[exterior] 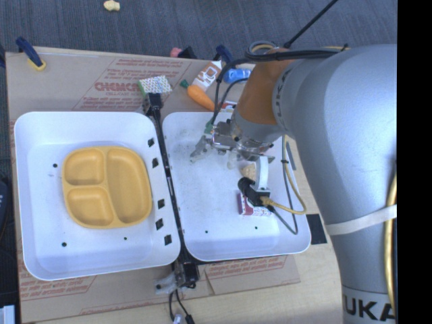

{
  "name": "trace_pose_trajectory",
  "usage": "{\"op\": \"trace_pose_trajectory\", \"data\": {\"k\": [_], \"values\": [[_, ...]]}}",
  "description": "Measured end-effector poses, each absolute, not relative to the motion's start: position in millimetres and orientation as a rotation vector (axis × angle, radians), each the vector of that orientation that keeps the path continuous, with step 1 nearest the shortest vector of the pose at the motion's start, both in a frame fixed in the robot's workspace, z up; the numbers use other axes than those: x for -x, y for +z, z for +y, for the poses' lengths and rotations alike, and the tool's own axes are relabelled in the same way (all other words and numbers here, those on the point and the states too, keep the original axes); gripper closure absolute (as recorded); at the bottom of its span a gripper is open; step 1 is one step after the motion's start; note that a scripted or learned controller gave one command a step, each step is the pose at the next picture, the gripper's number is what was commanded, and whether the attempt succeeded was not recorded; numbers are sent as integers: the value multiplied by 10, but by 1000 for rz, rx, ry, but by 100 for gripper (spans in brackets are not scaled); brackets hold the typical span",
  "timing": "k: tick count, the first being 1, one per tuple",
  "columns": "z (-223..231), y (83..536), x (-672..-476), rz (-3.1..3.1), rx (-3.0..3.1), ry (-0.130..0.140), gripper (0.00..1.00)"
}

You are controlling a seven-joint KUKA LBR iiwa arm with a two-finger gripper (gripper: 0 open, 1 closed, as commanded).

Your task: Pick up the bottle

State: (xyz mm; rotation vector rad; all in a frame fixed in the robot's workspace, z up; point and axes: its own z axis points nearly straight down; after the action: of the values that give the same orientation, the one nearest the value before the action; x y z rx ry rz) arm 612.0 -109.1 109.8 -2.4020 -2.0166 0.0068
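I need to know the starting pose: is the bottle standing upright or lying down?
Lying down. The bottle rests on its side on the cardboard outside the right bin, orange end toward that bin's rim.

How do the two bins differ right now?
The left bin holds a yellow divided tray lying flat near its middle; the right bin holds a small red-and-white item near its right side. The arm reaches over the right bin, with the hand above its upper part, while nothing hangs over the left bin. Both are shallow, white and rounded at the corners, set side by side.
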Motion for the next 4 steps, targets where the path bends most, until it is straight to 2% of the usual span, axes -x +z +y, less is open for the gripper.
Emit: {"op": "trace_pose_trajectory", "data": {"k": [1, 2, 3, 4], "values": [[-1092, 1205, -6125, -2021, 2397, 9, 100], [-962, 907, -5367, -1800, 2568, 7, 100], [-842, 2153, -4762, -1775, 2588, 4, 100], [-1219, 1780, -4753, -1568, 2716, 8, 100]]}}
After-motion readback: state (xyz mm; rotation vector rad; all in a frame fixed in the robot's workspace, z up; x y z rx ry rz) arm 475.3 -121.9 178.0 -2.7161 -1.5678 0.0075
